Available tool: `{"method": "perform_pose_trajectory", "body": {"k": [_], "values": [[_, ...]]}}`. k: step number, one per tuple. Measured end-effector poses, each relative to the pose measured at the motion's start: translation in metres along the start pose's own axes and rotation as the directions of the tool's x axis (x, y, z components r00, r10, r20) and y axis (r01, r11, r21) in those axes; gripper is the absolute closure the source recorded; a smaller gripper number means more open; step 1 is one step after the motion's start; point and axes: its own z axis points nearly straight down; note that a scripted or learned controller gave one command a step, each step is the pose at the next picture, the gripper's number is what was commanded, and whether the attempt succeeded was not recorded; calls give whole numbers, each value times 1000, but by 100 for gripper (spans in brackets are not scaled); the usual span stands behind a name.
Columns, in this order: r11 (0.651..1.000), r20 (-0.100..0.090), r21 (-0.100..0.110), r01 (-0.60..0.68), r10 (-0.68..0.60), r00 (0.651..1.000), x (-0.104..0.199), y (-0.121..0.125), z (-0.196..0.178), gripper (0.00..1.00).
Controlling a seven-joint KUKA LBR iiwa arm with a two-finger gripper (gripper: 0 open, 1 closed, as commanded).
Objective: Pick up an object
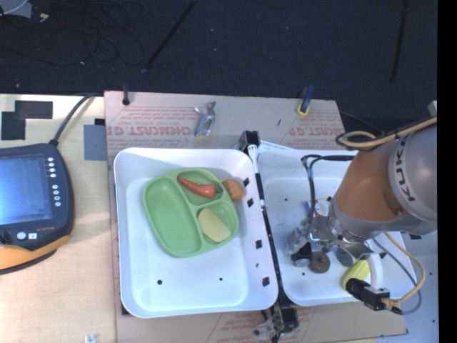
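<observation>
My gripper [305,249] is low in the right bin [285,191], near its front left, under the orange wrist band. A small brown round object [319,264] lies right beside it on the bin floor, touching or nearly so. A yellow object [357,272] sits a little to the right, near the bin's front edge. In the left bin [186,291] a green divided plate [168,220] holds an orange carrot-like piece [198,186] and a pale yellow piece [214,225]. A small brown-orange item [233,189] rests at the plate's right rim.
The arm's grey and orange body [378,191] covers much of the right bin. Cables [312,170] loop along it. A small blue item [315,207] peeks out by the wrist. A teach pendant [32,195] lies at the far left, off the bins.
</observation>
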Motion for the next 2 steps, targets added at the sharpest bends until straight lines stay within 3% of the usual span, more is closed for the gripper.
{"method": "perform_pose_trajectory", "body": {"k": [1,2], "values": [[1000,1,-4,-5,5,1000,-1,3,-10,100],[1000,0,-16,10,-10,1000,74,3,-124,100]]}}
